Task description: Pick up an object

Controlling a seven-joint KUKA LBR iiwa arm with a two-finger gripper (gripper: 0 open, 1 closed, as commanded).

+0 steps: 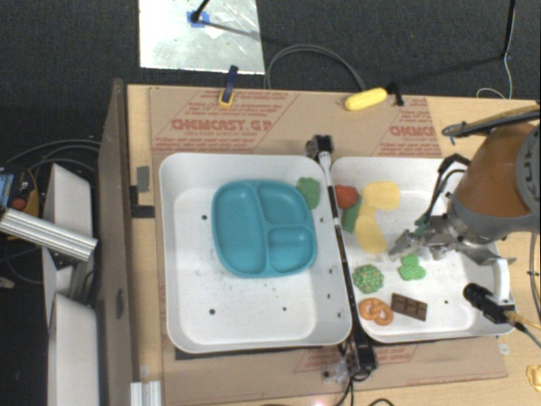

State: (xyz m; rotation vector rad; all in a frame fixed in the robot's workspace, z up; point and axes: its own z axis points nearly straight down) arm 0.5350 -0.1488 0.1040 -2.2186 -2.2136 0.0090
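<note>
My gripper (416, 242) hangs low over the middle of the right bin (439, 333), reaching in from the right under the arm's orange band (499, 180). A small light-green toy (412, 269) lies just below it on the bin floor, close to its tip. Left of the gripper sits a yellow piece (369, 233), with a second yellow piece (381, 194) and a red one (347, 197) behind it. A round green toy (368, 278), a pretzel (376, 311) and a brown chocolate bar (409, 308) lie near the front.
The left bin (190, 311) holds a blue divided plate (264, 228) and a green toy (308, 191) at its back right corner. A yellow object (365, 100) lies on the cardboard behind the bins. The ridge between the bins (338, 252) runs just left of the toys.
</note>
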